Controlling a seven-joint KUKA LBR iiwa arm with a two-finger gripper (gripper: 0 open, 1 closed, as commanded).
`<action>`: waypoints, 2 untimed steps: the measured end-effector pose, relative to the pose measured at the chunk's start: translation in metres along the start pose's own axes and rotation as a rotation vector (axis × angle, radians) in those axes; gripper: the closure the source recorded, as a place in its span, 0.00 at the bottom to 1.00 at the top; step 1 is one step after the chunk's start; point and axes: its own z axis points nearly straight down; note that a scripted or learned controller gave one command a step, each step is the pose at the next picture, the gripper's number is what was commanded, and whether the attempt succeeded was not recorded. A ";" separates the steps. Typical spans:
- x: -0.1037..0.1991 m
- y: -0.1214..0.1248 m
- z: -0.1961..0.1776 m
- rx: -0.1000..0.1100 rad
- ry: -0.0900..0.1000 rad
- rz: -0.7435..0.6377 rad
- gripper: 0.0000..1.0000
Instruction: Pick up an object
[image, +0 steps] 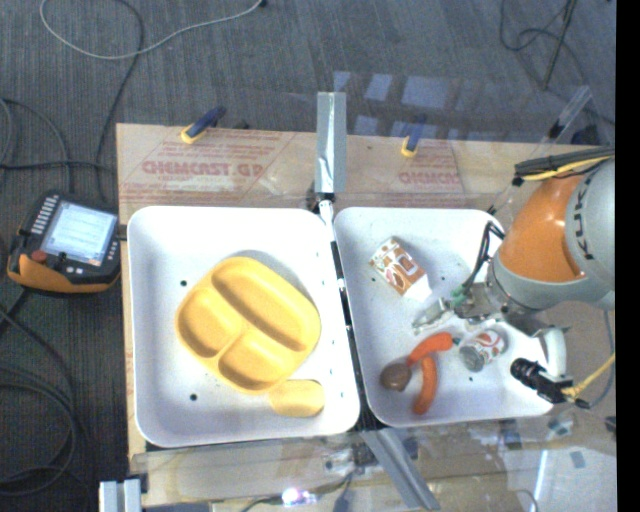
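The right bin (370, 250) holds a small orange-and-white packet (397, 266), an orange carrot-shaped toy (428, 366) bent near a brown round lump (396, 376), and a small can with a red-and-white label (483, 346). My gripper (436, 312) hangs low over the middle of this bin, between the packet and the carrot toy. Its thin metal fingers point left, and I see nothing between them. The grey arm with its orange band (545, 245) reaches in from the right.
In the left bin (150, 250) lie a yellow divided tray (249, 322) and a pale yellow block (297, 398) at its front. A teach pendant (66, 243) lies on the floor to the left. A metal bar (330, 150) stands behind the gap between the bins.
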 end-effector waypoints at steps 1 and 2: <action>-0.037 -0.043 0.008 -0.001 0.004 -0.048 0.00; -0.038 -0.042 -0.001 -0.005 -0.001 -0.047 1.00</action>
